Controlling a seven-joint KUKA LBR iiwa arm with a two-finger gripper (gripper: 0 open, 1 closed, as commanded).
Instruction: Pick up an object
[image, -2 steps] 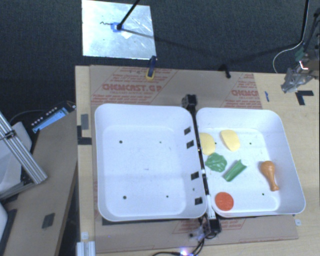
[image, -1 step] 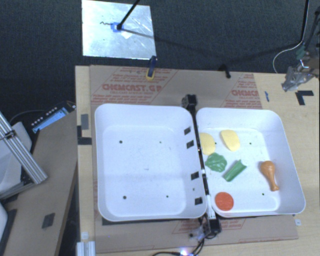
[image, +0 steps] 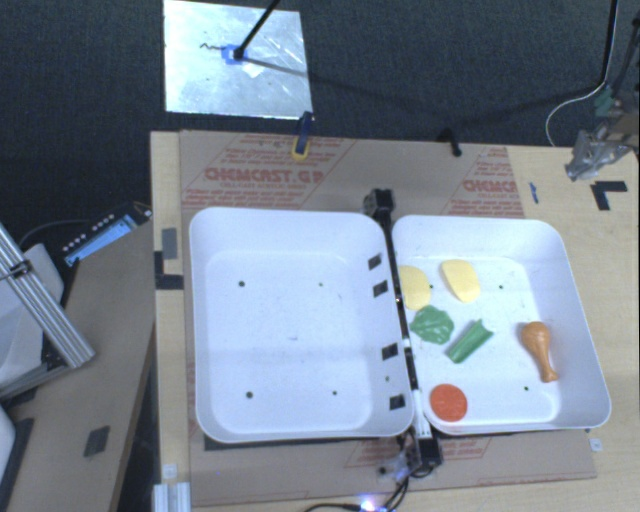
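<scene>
The surface (image: 330, 165) under me carries a brown sheet (image: 480, 180) with red lettering, and two white bins lie on it side by side, touching along their inner walls. The left bin (image: 290, 330) takes up the surface's left half; its floor shows small dark dots. The right bin (image: 500, 390) holds everything there is to pick. An orange drumstick (image: 540, 350) lies near that bin's right wall, thick end toward the far edge. A green strip (image: 469, 340) lies at a slant in the middle, just beside a green lump (image: 432, 325) on its left; I cannot tell whether they touch. A yellow slice (image: 461, 280) lies toward the far wall, with a second yellow piece (image: 414, 287) to its left, close against the wall shared with the left bin. A red disc (image: 448, 402) lies alone in the near left corner of the right bin. My jaws hang over the far right corner of the surface, well apart from both bins, and I cannot tell how wide they stand. A yellow clip (image: 300, 148) sits at the surface's far edge.
</scene>
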